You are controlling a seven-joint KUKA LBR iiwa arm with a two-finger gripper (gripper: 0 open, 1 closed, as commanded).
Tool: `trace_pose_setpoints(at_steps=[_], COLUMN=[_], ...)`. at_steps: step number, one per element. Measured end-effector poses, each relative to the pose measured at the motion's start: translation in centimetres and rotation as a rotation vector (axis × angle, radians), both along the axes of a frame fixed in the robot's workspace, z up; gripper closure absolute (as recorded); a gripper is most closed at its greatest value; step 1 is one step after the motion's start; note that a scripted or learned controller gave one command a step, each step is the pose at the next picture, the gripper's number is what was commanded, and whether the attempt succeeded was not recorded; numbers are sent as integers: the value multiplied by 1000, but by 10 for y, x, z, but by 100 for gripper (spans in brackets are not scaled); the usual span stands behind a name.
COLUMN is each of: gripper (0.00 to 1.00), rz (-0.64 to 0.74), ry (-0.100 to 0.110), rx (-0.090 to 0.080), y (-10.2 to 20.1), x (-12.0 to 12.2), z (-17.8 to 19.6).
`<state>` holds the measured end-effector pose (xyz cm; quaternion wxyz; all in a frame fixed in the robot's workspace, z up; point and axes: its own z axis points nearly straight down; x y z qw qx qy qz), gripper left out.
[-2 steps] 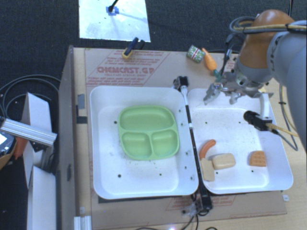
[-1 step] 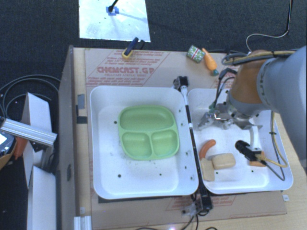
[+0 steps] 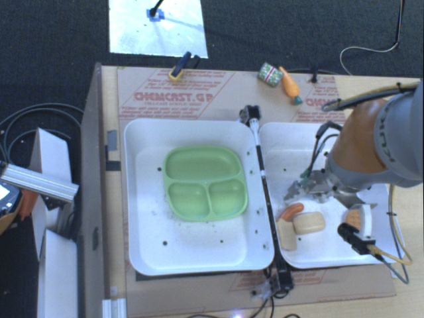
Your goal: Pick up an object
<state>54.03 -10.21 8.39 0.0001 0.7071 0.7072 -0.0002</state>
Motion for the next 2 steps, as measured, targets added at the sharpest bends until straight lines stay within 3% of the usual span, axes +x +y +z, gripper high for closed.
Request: trace_pose_setpoints(at_steps=[1,2], gripper=[0,0], rz=[4,3], ry=[-6,-1], rx=[-1,1], y=[-13,49], x=[80,-6], z=[68,101])
